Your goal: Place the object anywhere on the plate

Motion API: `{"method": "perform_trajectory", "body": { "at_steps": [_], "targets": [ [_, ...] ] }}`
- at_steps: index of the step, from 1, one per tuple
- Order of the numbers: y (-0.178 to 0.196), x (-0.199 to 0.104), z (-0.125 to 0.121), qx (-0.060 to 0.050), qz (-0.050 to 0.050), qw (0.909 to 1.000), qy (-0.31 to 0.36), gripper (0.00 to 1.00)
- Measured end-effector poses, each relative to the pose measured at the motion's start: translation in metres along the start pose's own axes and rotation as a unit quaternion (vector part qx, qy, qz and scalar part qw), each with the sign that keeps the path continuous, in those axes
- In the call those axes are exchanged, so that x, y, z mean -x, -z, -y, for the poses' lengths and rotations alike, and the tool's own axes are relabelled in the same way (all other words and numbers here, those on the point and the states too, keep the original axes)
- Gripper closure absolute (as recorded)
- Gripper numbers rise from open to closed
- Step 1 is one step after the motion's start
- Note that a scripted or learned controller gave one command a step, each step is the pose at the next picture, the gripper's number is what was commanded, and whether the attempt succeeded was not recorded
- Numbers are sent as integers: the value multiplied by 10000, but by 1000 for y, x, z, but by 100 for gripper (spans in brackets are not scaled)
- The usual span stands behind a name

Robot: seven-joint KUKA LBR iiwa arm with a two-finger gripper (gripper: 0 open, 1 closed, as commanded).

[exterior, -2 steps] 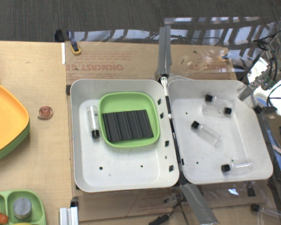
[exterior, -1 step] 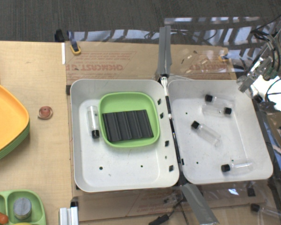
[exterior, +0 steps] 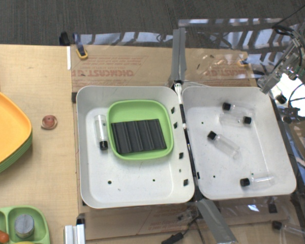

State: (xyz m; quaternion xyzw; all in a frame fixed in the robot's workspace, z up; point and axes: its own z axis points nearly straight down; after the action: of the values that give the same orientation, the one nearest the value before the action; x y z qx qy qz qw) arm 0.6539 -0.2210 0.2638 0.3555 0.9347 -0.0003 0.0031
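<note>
Two shallow white bins sit side by side on a cardboard sheet (exterior: pixel 117 72) on the wooden bench top (exterior: pixel 46 85). The left bin (exterior: pixel 91 187) holds a green square plastic plate (exterior: pixel 140 109) in its far half, nearer the bin's right wall. A dark grey ribbed rectangular pad (exterior: pixel 140 136) lies on the plate and covers most of its floor.

One clear plastic vial with a black cap (exterior: pixel 100 128) lies on the left bin's floor just beside the plate's left edge. It is off the plate, with its cap toward the near side.

The right bin (exterior: pixel 274 187) holds four more clear black-capped vials. Two are near the far wall (exterior: pixel 226 107) (exterior: pixel 247 120), one lies mid-floor toward the left wall (exterior: pixel 223 142), and one lies in the near right corner (exterior: pixel 254 180). Their clear bodies are faint against the white.

What looks like the gripper (exterior: pixel 275 83) hangs at the right bin's far right corner, above the rim, with cables behind it. It is blurred and partly washed out, so I cannot tell whether it is open or closed. Nothing is visibly held.

A stack of orange plates (exterior: pixel 7 131) overhangs the bench top's left edge, and a small reddish round knob (exterior: pixel 49 121) lies between the stack and the left bin. A green compartment tray (exterior: pixel 10 217) sits at the near left corner.
</note>
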Motion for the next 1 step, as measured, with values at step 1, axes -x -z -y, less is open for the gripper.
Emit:
{"method": "perform_trajectory", "body": {
  "at_steps": [1],
  "targets": [
    [1,0,1,-6,-7,9997,244,100]
  ]
}}
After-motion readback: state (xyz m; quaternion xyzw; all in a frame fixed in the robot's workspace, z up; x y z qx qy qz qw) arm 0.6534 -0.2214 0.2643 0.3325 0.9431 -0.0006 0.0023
